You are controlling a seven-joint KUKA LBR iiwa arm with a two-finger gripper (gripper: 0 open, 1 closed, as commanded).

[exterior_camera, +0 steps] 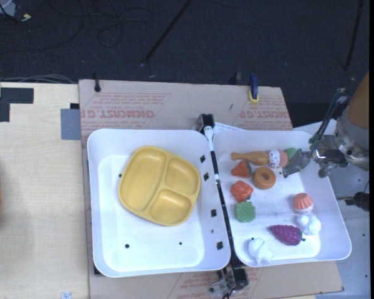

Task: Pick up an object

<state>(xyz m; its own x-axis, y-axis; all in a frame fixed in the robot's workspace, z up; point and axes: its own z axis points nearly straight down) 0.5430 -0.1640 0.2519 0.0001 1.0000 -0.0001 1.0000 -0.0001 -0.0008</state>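
Camera view, looking down at a slant on two shallow white bins set side by side. The left bin (106, 242) carries a yellow divided plate (159, 184) near its middle. The right bin (336, 229) carries the toy foods: a drumstick (252, 157) and a small green piece (291, 152) along its far edge, an orange doughnut (263, 178) just beside them, a red pepper (241, 190) and green broccoli (245, 212) near its left wall, purple grapes (285, 233) and white pieces by its near edge.

The gripper (296, 164) hangs over the right bin's far right corner, close to the green piece and the doughnut; nothing can be seen between its jaws, and I cannot tell whether they are apart or together.

To do this well, it should likely centre over one isolated item, such as the doughnut, then descend straight so neighbours are not nudged.
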